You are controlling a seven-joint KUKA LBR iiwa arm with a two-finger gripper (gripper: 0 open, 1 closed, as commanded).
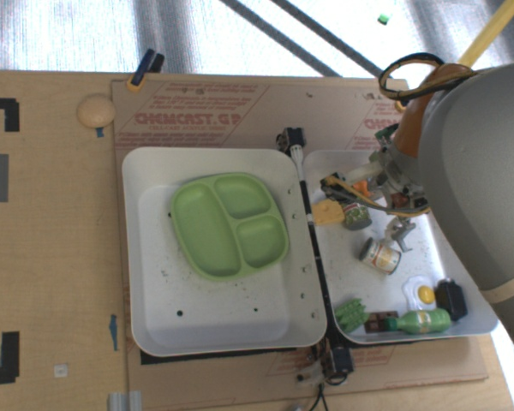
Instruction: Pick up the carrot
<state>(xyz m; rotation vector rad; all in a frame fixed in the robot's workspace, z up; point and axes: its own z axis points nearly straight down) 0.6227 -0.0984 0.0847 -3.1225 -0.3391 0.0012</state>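
The light-brown wooden bench [51,255] looks matt and smooth. On it lies a flat sheet of brown printed cardboard [197,114], dull and papery. The two shallow white plastic bins, left [146,229] and right [463,319], have a smooth, faintly satin finish, the left one speckled with dark flecks. The light-green three-compartment plastic plate [227,225] looks matt. The green plastic bottle [421,321] at lower right shines slightly. The big grey arm casing [480,178] appears smooth and semi-matt.

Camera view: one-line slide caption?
KUKA arm reaches from the right over the cluttered right bin; left bin holds a green divided plate.
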